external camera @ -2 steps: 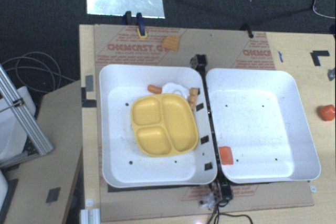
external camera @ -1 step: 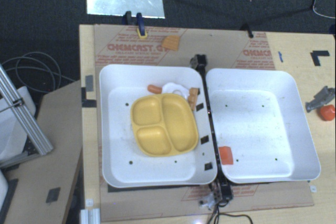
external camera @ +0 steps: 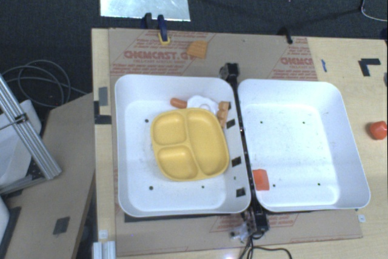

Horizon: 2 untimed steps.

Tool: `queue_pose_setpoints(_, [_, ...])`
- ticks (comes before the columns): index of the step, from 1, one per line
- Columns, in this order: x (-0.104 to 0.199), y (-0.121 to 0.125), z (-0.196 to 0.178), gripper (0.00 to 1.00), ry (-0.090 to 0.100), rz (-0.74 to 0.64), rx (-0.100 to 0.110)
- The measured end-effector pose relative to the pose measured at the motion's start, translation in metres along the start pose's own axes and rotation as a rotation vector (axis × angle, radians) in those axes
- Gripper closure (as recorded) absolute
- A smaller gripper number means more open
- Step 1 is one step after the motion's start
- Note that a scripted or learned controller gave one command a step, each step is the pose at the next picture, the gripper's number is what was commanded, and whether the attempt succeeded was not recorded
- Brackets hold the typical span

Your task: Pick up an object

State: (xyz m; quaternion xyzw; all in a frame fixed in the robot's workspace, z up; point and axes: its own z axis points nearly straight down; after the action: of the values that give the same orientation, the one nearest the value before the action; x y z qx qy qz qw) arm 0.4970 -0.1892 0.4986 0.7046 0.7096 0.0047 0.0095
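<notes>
A yellow three-compartment plate (external camera: 188,144) lies in the left bin (external camera: 130,191). Behind it sit a small orange sausage-shaped piece (external camera: 179,103), a white object (external camera: 202,103) partly hidden by the plate, and a small tan piece (external camera: 224,110) by the bin's right wall. An orange-red block (external camera: 260,179) lies in the right bin (external camera: 339,191) at its front left corner.
A tan block (external camera: 197,49) lies on the cardboard behind the bins. Another orange-red object (external camera: 377,130) rests on the bench right of the right bin. Black clips (external camera: 230,71) join the bins along their shared edge. A metal frame (external camera: 27,136) stands at the left.
</notes>
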Motion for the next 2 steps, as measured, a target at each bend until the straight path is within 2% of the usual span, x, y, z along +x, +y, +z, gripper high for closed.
queue_pose_setpoints(1, [-0.018,-0.012,0.053,0.00,0.006,0.008,0.021])
queue_pose_setpoints(2, [0.098,-0.013,0.155,0.00,0.012,-0.008,0.028])
